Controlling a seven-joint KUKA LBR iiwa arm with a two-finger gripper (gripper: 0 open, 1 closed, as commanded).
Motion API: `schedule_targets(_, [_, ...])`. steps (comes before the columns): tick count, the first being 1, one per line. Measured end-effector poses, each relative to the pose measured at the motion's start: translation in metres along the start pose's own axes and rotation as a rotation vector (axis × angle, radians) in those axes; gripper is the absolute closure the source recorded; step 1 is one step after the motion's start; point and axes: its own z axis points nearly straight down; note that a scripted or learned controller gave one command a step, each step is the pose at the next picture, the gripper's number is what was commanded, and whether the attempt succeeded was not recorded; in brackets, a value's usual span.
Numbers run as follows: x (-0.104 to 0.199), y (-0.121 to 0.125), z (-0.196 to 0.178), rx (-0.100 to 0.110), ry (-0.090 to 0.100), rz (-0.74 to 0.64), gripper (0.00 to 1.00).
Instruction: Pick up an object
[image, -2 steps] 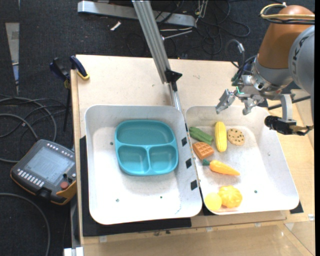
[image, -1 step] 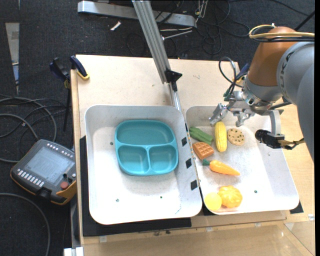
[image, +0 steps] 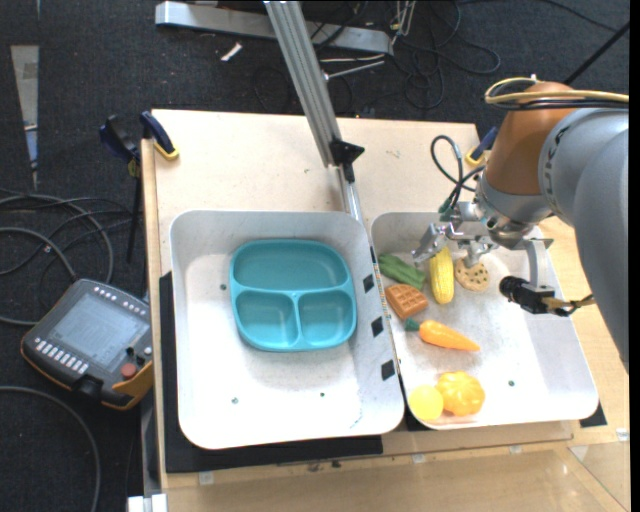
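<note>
Two white bins on a pale desk (image: 250, 160), dark cabled floor around.
The gripper (image: 452, 240) hung over the corn (image: 441, 277); whether its jaws were wide or narrow could not be told.

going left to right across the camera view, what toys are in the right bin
green bean → waffle → corn cob → cookie; carrot and yellow pieces overlap these in order, so left out.

A handheld control pendant (image: 88, 343) lies on the dark floor among cables, left of the bench (image: 250, 160).
</note>
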Motion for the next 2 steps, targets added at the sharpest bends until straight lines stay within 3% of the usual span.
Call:
schedule_targets(1, [0.0, 0.003, 0.017, -0.012, -0.002, -0.001, 0.0])
schedule_targets(2, [0.0, 0.004, 0.005, -0.016, -0.003, -0.001, 1.0])
